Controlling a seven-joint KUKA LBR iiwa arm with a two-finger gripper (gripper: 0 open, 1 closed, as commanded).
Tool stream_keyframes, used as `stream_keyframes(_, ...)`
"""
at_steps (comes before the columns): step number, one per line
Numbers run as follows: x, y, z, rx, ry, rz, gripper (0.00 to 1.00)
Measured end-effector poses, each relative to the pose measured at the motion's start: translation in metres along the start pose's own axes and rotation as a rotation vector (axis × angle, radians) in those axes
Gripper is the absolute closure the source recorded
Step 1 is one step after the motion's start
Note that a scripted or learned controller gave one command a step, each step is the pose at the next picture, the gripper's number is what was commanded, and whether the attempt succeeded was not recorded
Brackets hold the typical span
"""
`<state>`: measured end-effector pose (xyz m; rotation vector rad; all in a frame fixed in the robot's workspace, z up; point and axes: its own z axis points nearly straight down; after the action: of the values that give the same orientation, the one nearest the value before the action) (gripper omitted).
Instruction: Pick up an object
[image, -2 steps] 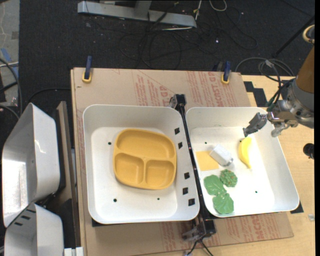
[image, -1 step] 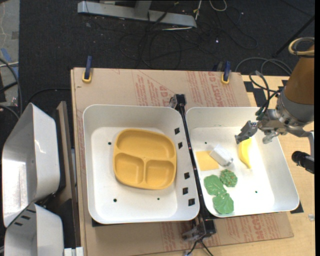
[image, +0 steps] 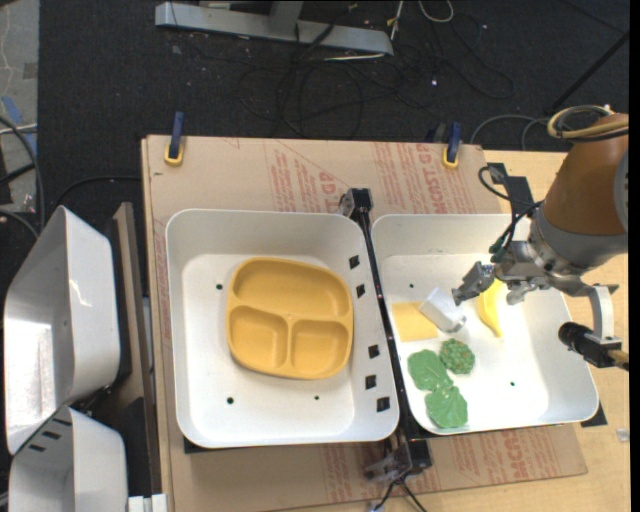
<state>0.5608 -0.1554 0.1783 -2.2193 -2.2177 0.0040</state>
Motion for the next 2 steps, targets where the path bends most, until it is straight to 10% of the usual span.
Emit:
stream_keyframes(1,0.005,0.002,0.044,-0.001,0.0,0.0,0.0)
stream_keyframes(2,0.004,0.003,0.032,-0.005,-0.002,0.0,1.0)
